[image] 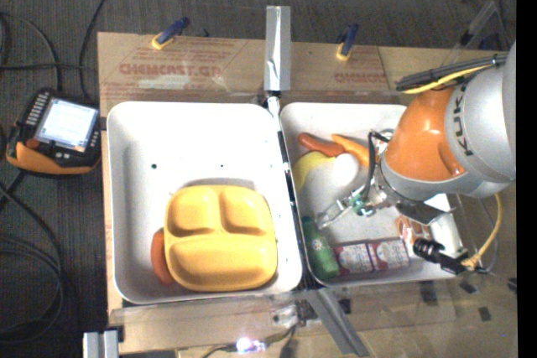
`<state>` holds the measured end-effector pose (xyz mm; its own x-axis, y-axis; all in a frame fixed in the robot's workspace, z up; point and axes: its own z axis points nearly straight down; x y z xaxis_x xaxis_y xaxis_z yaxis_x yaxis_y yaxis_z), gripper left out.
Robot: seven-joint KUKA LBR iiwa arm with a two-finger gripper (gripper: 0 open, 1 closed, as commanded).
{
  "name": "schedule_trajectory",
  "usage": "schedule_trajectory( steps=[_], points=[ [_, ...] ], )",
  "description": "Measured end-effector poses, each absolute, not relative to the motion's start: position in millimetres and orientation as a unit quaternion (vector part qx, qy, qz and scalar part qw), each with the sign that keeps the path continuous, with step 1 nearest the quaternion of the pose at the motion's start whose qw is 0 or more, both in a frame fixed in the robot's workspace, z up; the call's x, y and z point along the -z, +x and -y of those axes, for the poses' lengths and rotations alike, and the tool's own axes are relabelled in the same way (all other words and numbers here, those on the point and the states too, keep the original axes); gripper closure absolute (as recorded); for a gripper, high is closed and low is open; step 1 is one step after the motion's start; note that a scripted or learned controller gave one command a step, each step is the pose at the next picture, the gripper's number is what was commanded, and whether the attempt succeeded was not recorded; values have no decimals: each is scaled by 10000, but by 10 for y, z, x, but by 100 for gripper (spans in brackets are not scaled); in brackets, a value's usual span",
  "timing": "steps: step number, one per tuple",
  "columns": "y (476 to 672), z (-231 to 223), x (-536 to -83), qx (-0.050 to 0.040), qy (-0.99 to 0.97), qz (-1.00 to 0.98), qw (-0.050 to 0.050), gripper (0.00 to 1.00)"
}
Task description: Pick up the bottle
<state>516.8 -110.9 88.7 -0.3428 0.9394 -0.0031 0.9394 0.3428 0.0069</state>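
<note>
A bottle with a pink and red label [373, 256] lies on its side along the front wall of the right bin [394, 113]. A small green bottle [320, 252] lies by that bin's front left corner. My gripper [356, 204] hangs over the middle of the right bin, just above and behind the pink bottle and right of a pale yellow and white object [323, 169]. The orange band of the arm [424, 148] covers the bin's right half. Nothing can be seen held in the gripper.
An orange curved item [334, 144] lies at the back of the right bin. In the left bin [134, 138] a yellow divided plate [221, 237] rests over an orange object [156, 257]. A teach pendant [57, 132] sits off the bench's left side.
</note>
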Motion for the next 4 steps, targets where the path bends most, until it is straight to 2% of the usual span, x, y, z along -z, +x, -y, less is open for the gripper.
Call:
schedule_trajectory(
  steps=[1, 2, 3, 4],
  points=[
    [6581, 1062, -890, 50, 5990, -8007, -26, 0],
    [6146, 1419, -888, -11, 5385, -8426, 57, 0],
    [6263, 516, -1799, 17, 5517, -8340, -20, 0],
    [5468, -389, -1793, 23, 5008, -8655, -34, 0]
  ],
)
